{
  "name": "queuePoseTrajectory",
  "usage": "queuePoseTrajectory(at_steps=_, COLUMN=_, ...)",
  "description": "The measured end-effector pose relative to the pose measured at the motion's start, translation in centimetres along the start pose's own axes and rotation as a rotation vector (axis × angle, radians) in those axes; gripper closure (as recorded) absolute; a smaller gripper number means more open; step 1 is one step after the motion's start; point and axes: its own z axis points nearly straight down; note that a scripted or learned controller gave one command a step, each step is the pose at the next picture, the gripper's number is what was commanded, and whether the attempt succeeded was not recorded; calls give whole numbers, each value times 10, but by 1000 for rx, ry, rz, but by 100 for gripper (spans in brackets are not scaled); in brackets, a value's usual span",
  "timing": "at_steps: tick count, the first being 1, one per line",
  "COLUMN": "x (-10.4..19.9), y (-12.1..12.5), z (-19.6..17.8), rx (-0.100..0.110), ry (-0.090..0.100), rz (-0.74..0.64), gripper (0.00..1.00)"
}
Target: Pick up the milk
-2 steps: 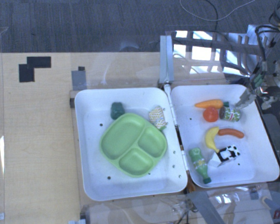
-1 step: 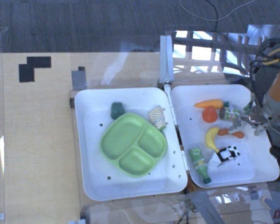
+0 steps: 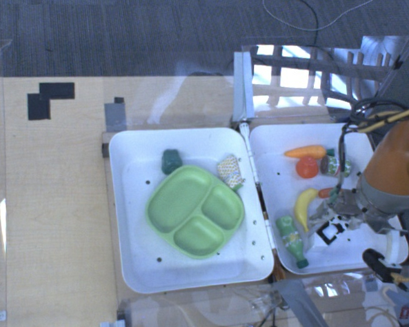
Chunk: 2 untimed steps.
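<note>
A small whitish carton with a yellow-green pattern (image 3: 229,171), which looks like the milk, lies in the left bin (image 3: 138,267). It rests by that bin's right wall, touching the upper right rim of a green divided plate (image 3: 195,209). My gripper (image 3: 327,228) hangs low in the right bin (image 3: 348,257), just right of a banana (image 3: 303,207) and a green bottle (image 3: 290,239). It is a good way to the right of the carton, across the wall between the bins. The arm's orange band (image 3: 398,165) and grey wrist hide the right part of this bin.
A dark green object (image 3: 171,161) sits above the plate in the left bin. The right bin holds a carrot (image 3: 305,152), a tomato (image 3: 306,167), a small can (image 3: 333,164) and a small red piece (image 3: 325,193). Cables hang near the arm.
</note>
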Motion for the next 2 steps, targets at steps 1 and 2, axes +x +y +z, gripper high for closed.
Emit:
queuePoseTrajectory(at_steps=1, x=2, y=3, z=-12, rx=-7, ry=2, rz=-3, gripper=100)
queuePoseTrajectory(at_steps=2, x=79, y=-5, z=-122, rx=8, ry=0, rz=229, gripper=100)
